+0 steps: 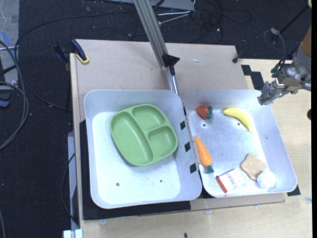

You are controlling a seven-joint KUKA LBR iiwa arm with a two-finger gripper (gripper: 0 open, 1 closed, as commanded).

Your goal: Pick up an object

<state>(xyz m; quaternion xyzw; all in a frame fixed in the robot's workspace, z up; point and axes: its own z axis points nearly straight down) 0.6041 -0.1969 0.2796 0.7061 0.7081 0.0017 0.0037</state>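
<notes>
The right bin [225,138] holds a yellow banana [239,117], a red strawberry [204,112], an orange carrot [202,151], a slice of toast [252,166], a red and white box [231,180] and a white ball [266,180]. My gripper [267,94] hangs over the bin's upper right corner, to the right of the banana and apart from it. Nothing shows between its fingers.
The left bin [99,182] carries a green divided plate [143,134]. A metal pole [151,24] slants down from the top to the seam between the bins. Black clips [189,148] line that seam. Bare wooden bench surrounds both bins.
</notes>
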